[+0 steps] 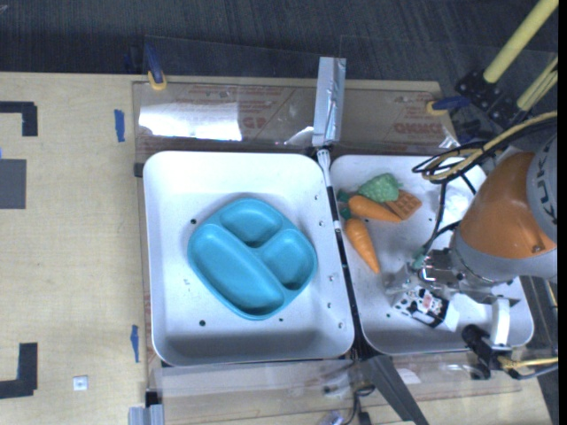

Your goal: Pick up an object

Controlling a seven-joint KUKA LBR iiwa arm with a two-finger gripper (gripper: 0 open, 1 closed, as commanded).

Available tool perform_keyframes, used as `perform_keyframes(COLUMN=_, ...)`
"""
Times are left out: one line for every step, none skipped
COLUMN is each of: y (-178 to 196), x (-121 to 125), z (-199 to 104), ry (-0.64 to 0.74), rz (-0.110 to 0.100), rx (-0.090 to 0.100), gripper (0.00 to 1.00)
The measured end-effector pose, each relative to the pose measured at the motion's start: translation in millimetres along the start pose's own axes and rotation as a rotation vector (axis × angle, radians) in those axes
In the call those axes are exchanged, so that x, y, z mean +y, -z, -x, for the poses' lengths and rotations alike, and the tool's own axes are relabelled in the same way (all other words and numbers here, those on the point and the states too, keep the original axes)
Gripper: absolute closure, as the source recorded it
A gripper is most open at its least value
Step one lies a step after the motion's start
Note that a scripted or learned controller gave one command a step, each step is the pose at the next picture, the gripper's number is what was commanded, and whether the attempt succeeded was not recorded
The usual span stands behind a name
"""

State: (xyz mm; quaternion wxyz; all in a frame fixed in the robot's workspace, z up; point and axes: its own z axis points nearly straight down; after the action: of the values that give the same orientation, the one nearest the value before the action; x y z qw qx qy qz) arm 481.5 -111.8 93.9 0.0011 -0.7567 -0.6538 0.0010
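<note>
A light wooden bench [71, 264] seen from above at a slant, with black tape marks [19, 118] along its far left edge and small blue tape strips [119, 124] nearer the bins. Two shallow white bins sit side by side on it. The left bin [168, 184] holds one thing — a turquoise divided plate [252, 257] with three compartments, lying flat near the middle and turned at an angle. Behind both bins lies a clear plastic sheet [221, 113] with faint reddish printing, too blurred to read, and an upright clear divider [329, 100] rises where the bins meet. The right bin [376, 326] is smaller in view and partly covered by the arm. In its back left part lie the toys: a green leafy piece [379, 187], touching an orange carrot [376, 210] that lies crosswise, with a tan waffle-like piece [407, 205] just beside its right end. A second orange carrot [362, 244] lies just in front, pointing toward the front of the bin, close to the wall shared with the left bin. To the right of it, the tool [423, 299] hangs low over the bin floor, apart from the carrots, a black-and-white block with a spot of red. Whether it is open or closed cannot be told, and nothing can be seen in its grip. Above it sits the arm's orange band [505, 211] and grey wrist [483, 264], with black and yellow cables [461, 162] looping across the bin's back right corner.
</note>
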Motion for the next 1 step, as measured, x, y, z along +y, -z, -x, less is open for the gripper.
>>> perform_keyframes(y=7.1, x=1.8, z=0.1, ry=-0.003, rz=0.003, rx=-0.001, gripper=1.00)
